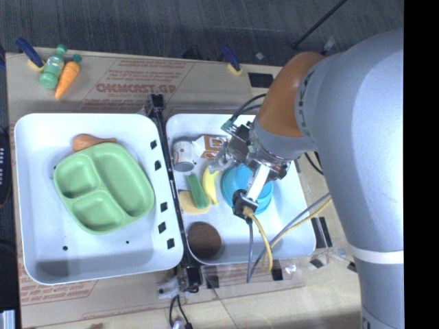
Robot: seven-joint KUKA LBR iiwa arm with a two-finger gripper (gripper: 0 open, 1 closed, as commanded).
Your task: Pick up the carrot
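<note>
Two white bins stand on the bench [137, 88]. One carrot [66, 78] lies on the bench outside both, past the left bin's [41, 252] far corner, just beside one green bottle [51, 72]. Left bin: one green divided plate [103, 187]. Right bin [226, 247]: one can [184, 155], one banana [210, 184], one blue bowl [236, 184], one brown ball [204, 238]. The hand [232, 155] hangs over the right bin; its opening cannot be told.

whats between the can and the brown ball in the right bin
Camera view: a green toy and a yellow toy lie between the can and the brown ball.
</note>
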